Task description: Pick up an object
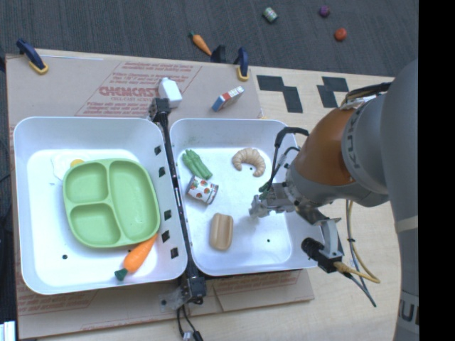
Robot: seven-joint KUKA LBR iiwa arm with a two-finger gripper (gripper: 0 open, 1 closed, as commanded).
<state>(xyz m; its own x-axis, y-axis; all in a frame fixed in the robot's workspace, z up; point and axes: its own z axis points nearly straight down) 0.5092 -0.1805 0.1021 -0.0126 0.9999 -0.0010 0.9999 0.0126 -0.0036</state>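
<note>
Camera view: a croissant (pixel 249 160), a bread roll (pixel 221 231), a small can (pixel 202 190) and a green pepper (pixel 196 164) lie in the right bin (pixel 234 265). The gripper (pixel 260 209) hangs low near the bin's right wall, beside the croissant, touching nothing; its state I cannot tell.

The arm (pixel 355 155) is cut off by the frame's right side, and its bulk hides part of the right bin's (pixel 234 265) right wall. The divided green plate (pixel 110 201) covers part of a yellow thing (pixel 75 163) at its upper left corner. Beyond the right bin, small bits on the floor (pixel 270 14) are too small to identify.
</note>
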